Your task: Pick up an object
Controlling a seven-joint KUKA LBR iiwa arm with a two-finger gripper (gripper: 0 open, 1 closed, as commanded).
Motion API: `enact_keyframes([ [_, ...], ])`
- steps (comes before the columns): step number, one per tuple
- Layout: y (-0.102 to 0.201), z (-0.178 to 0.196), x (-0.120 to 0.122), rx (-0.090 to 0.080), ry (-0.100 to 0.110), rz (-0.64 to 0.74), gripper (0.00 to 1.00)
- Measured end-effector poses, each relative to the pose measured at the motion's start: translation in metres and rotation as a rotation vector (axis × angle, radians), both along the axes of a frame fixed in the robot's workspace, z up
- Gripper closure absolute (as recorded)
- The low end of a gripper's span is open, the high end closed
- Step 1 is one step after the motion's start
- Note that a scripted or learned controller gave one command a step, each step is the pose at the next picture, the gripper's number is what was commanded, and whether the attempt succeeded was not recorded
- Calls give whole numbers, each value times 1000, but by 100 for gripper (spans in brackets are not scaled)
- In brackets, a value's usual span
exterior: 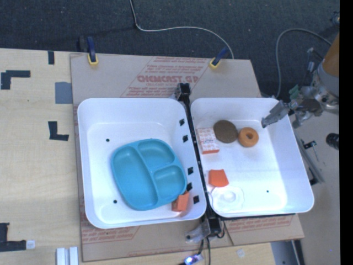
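My gripper (280,121) hangs over the right bin's (287,164) far right rim, open, with nothing between its fingers. Just left of it lies an orange ring (248,137), and beside that a brown round disc (225,131). A small red-and-white packet (207,139) sits near the divider. An orange block (218,178) and a white lump (229,196) lie toward the bin's front. In the left bin (91,148) rests a blue divided tray (148,173), with a small orange piece (180,202) at its front right corner.
The two bins sit on a cardboard sheet (165,79) held by clamps (91,57) at the back. A thin cable (165,29) loops behind the bench. Black clips (190,170) line the divider between the bins.
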State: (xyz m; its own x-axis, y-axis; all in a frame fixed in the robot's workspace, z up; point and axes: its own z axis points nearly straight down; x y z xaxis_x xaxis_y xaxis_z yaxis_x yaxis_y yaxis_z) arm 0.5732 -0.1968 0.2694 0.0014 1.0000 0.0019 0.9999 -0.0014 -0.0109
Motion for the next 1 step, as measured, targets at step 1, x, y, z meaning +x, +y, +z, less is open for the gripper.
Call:
enact_keyframes([
  [1,0,5,2,-2,-9,3,0],
])
